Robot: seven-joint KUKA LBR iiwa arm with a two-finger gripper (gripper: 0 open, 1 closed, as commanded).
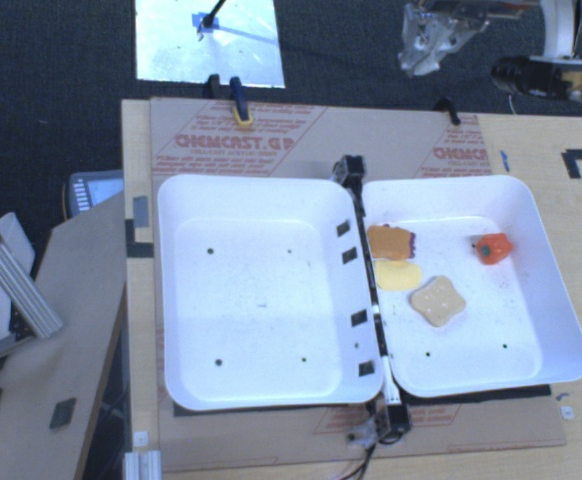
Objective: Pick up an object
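Camera view, nearest first: left bin (pixel 261 298) and right bin (pixel 531 358) on a wooden bench (pixel 141 368). Toast-shaped piece (pixel 437 300), yellow slice (pixel 398 275), orange block (pixel 390 242) and red piece (pixel 492 248) lie apart in the right bin. Farther back, above dark floor (pixel 51 68), the gripper (pixel 426 53) hangs, seemingly holding nothing; its spread I cannot tell.

Light fell evenly from above and left the white bins (pixel 261 298) bright, nearly washed out. The metal sheet (pixel 209 26) at the top glared. Shadows were soft and faint; the picture was slightly grainy and soft.
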